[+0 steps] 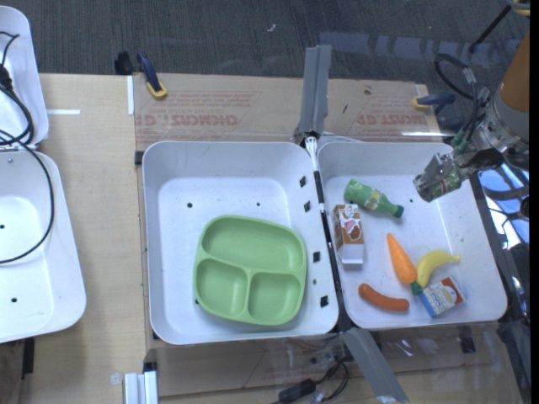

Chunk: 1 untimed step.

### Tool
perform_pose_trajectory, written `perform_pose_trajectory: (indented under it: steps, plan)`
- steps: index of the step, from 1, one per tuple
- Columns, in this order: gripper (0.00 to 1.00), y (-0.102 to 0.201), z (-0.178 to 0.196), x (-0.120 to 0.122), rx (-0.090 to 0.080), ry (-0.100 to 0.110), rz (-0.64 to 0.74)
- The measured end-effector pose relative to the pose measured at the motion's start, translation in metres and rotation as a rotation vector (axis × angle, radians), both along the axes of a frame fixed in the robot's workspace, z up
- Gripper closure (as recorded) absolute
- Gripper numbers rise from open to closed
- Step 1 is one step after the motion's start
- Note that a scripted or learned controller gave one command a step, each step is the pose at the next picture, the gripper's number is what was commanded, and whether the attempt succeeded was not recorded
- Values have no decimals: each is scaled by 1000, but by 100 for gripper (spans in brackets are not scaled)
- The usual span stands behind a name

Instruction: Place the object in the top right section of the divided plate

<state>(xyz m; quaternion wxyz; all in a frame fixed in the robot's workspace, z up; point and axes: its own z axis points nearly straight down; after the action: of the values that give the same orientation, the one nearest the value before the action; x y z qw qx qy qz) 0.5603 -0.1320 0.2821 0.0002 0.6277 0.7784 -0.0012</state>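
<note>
The gripper (438, 178) is seen at the upper right of the right bin (493, 310), above its floor; whether its fingers are apart or together cannot be told. Nothing is seen held. The nearest toy, a green bottle (372, 199), lies just left of and slightly below it, long axis running left to right, cap toward lower right. The green divided plate (250, 269) sits in the left bin (160, 225), well apart toward frame left.
</note>
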Motion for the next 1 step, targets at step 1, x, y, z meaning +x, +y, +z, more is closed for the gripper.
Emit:
perform_pose_trajectory:
  steps: [1]
  plan:
    - [100, 57, -24, 64, 1, 1, -33]
